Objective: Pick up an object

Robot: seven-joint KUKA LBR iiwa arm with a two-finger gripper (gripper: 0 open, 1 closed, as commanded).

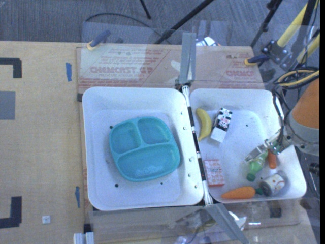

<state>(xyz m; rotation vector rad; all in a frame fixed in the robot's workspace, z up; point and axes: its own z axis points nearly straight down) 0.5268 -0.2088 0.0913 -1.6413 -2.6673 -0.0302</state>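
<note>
Carrot [238, 192]: lies flat along the near wall of the right bin [244, 96], at about 6 o'clock in that bin, tip pointing toward 9 o'clock; it looks simply dropped there, free of the gripper.
Small round can [274, 183]: just beside the carrot's thick end, toward 3 o'clock, tipped on its side near the bin's near-right corner.
Red box [214, 172]: flat near the divider, at 7 o'clock in the right bin, well apart from the gripper.
Gripper [260, 154]: low over the right bin at roughly 4 o'clock, reaching in from the right. Whether its pincer is wide or narrow I cannot tell; the tips blur into the items under them.
Green bottle [255, 166]: directly below the gripper tips, touching or nearly so; likely the target, but nothing shows it held.
Orange piece [272, 160]: just beside the bottle, toward 3 o'clock.
Banana [204, 123] and cow-print carton [222, 124]: side by side at 11 o'clock, untouched.
Teal divided plate [144, 148]: alone, centred in the left bin [96, 151].
Task stage: judged as a descent onto the crowded cluster; neighbours crowding the bottle could spoil the grasp.
</note>
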